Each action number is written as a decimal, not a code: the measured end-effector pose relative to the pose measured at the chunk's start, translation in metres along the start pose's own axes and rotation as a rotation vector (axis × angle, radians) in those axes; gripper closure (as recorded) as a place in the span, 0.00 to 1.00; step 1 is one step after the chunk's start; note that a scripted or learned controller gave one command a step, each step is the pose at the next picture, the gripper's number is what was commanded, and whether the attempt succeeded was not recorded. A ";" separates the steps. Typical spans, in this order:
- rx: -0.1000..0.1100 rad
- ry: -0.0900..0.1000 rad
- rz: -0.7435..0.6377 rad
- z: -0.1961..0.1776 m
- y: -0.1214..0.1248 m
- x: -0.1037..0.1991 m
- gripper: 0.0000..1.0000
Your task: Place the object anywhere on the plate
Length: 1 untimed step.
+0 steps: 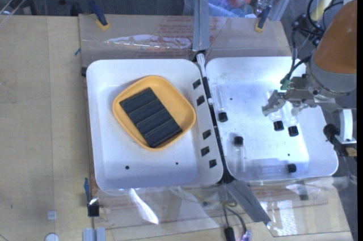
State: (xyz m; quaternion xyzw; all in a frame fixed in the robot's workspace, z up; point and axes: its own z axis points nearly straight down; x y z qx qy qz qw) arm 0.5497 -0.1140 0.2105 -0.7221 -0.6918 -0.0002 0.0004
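Bright even overhead light. Right bin point(272, 72) blown out by glare near its top; left bin point(113, 172) evenly lit. Soft faint shadows. Slightly soft, low-res; arm point(339, 47) blurred at the edge.

- Desk point(39, 121): pale wood-grain surface.
- Left white bin point(102, 166): shallow, resting on the desk, touching the right bin along its inner edge.
- Right white bin point(255, 72): shallow, beside the left one.
- Clear plastic sheeting point(147, 40): lying behind the bins, crumpled.
- Blue clamp point(101, 20): at the desk's far edge.
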 end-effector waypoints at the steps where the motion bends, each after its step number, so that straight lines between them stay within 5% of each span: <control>1: 0.000 0.000 0.000 0.000 0.000 0.000 0.00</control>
